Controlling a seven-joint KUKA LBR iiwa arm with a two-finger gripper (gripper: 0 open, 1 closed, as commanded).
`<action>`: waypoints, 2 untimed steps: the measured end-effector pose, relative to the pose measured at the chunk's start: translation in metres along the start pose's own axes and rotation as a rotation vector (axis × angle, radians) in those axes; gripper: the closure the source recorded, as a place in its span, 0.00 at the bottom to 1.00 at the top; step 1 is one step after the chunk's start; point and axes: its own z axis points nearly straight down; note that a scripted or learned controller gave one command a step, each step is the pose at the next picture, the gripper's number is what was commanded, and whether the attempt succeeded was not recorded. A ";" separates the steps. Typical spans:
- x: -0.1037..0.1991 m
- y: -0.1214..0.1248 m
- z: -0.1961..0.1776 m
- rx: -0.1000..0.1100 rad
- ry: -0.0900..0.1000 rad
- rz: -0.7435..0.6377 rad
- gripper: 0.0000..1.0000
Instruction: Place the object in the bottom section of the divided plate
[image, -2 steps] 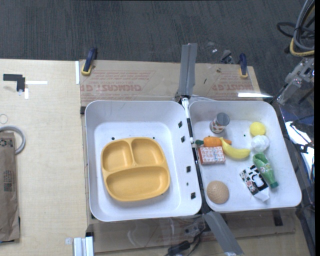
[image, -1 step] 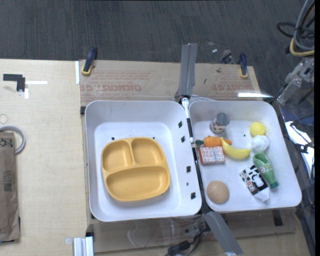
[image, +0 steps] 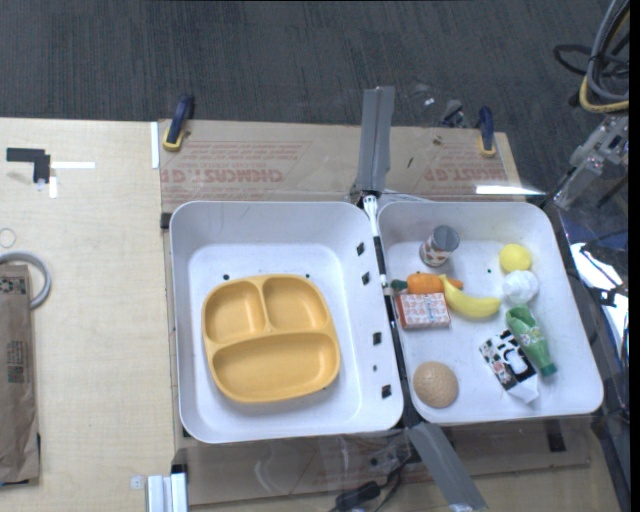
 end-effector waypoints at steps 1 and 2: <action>0.018 -0.012 0.089 0.000 0.000 0.021 0.00; -0.005 0.004 0.043 -0.001 -0.003 -0.138 0.00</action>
